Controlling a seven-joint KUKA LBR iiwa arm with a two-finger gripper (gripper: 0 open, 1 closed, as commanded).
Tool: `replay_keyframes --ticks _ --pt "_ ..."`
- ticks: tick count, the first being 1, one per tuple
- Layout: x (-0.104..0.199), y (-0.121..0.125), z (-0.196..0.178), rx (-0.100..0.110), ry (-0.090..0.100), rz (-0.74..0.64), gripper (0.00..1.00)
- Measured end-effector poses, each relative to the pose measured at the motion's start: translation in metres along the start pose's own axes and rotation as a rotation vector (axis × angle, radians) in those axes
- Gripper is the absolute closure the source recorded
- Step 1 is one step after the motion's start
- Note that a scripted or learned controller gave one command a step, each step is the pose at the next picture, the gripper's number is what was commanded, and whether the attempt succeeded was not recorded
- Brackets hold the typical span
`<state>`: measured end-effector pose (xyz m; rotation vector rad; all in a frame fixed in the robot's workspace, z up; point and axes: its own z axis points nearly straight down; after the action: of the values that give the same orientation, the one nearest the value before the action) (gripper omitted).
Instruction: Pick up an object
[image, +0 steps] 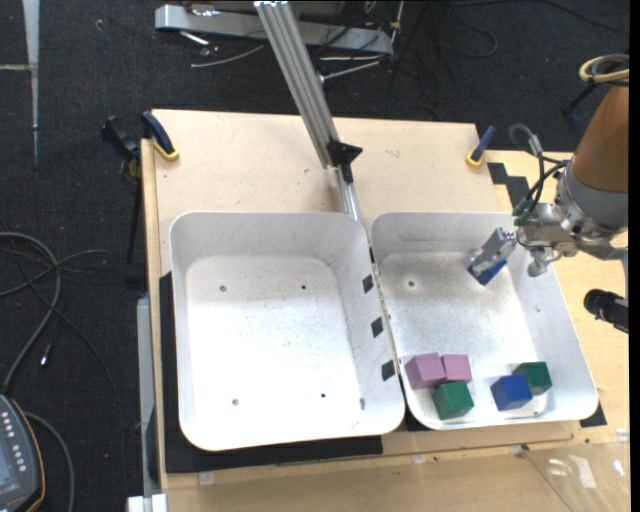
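Note:
My gripper (489, 268) hangs over the back right part of the right bin (440, 235), reaching in from the right. A small blue object (486, 271) sits at its tip, between the grey fingers (498, 246), and looks lifted off the bin floor. Along the bin's front edge lie two purple blocks (425, 369) (457, 366), touching each other. A green block (453, 400) rests just in front of them. Further right are a blue block (511, 391) and another green block (536, 376), side by side.
The left bin (265, 330) stands beside the right one, sharing a raised middle wall (378, 320). A slanted metal pole (305, 90) rises from the bench behind the bins. Clamps sit at the bench's back corners (160, 140) (480, 148).

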<state>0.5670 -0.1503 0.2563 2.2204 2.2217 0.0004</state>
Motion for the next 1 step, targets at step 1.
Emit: replay_keyframes --ticks 1 --pt "0.0354 0.0271 0.0875 0.007 0.002 -0.005 0.0"
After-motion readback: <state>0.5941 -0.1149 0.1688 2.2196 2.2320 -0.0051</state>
